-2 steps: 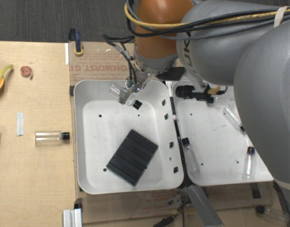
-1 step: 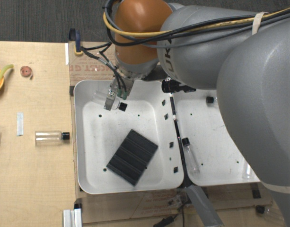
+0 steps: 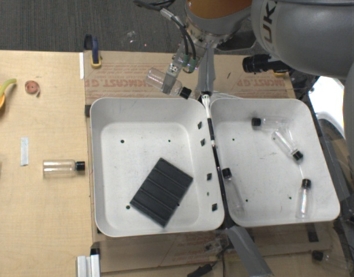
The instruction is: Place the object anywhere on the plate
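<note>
Aloft above the bins' far edge, the gripper (image 3: pixel 179 68) clasps a clear vial with a black cap (image 3: pixel 165 82) between its fingers; the dark ribbed plate (image 3: pixel 161 191) in the left bin (image 3: pixel 107 120) awaits delivery, placement apparently undone.

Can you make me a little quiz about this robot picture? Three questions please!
1. True or false: the dark plate lies in the left bin.
2. How many clear bottles with black caps lie in the right bin? A) one B) four C) nine
3. Fill in: the bottle by the gripper is up above the bench, behind the ____ bin.

Key
1. True. The plate lies tilted on the left bin's floor.
2. B. One is near the top, one just below it, one at the right, one by the left wall.
3. Left.
</note>
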`<action>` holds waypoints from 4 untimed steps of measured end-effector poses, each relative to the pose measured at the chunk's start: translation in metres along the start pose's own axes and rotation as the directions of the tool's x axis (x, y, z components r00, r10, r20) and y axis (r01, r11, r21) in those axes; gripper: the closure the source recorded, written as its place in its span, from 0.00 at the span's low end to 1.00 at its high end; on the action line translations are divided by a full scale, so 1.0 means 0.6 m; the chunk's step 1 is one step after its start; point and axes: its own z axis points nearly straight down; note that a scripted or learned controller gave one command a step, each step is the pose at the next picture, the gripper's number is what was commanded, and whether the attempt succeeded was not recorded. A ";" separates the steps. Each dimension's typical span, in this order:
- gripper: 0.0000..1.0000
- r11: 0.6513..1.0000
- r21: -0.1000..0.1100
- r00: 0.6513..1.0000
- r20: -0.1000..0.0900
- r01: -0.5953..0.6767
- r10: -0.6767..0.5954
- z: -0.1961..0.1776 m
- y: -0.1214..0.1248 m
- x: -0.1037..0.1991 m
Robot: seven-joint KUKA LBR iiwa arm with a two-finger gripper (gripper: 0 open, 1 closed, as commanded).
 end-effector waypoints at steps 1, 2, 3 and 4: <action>1.00 1.000 0.002 1.000 -0.003 -0.021 0.021 0.126 0.002 0.149; 1.00 0.975 0.002 0.975 -0.005 0.223 -0.223 0.246 -0.023 0.269; 1.00 0.951 -0.001 0.951 -0.001 0.310 -0.310 -0.170 -0.038 0.297; 1.00 0.815 -0.001 0.815 -0.003 0.580 -0.580 0.118 -0.039 0.298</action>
